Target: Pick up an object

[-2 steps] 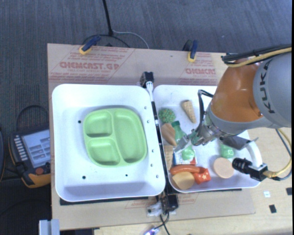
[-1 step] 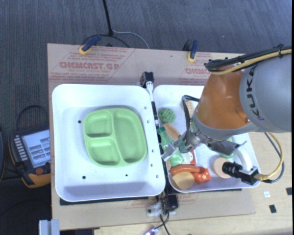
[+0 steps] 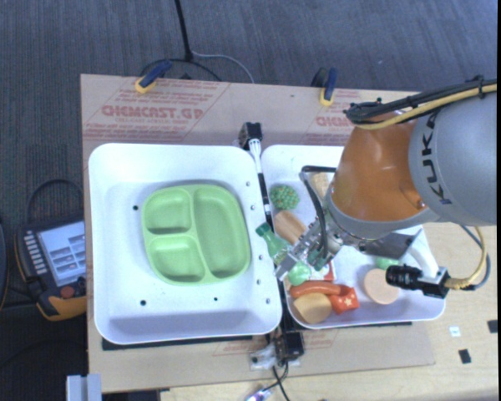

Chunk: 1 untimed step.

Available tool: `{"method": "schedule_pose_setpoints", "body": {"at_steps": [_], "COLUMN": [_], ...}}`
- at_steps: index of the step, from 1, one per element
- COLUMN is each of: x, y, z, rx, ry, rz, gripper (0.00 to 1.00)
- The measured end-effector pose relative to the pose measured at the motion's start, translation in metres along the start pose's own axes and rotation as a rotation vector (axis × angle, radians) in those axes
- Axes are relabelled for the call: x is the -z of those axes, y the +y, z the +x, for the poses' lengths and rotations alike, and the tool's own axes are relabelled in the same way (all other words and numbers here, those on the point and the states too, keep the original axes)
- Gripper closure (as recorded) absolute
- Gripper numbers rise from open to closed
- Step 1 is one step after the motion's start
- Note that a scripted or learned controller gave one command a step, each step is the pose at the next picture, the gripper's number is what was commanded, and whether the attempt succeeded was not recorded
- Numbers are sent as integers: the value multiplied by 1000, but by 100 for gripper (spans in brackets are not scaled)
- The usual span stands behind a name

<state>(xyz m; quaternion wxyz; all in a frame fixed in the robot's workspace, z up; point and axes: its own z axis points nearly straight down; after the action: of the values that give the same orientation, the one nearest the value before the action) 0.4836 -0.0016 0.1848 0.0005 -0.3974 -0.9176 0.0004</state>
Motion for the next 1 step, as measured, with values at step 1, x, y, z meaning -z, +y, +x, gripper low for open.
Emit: {"method": "schedule_pose_setpoints", "body": {"at_steps": [1], "x": [-1], "y": [41], "z": [44], "rx": [322], "ry": [0], "rz": [-1], "gripper": [100]}}
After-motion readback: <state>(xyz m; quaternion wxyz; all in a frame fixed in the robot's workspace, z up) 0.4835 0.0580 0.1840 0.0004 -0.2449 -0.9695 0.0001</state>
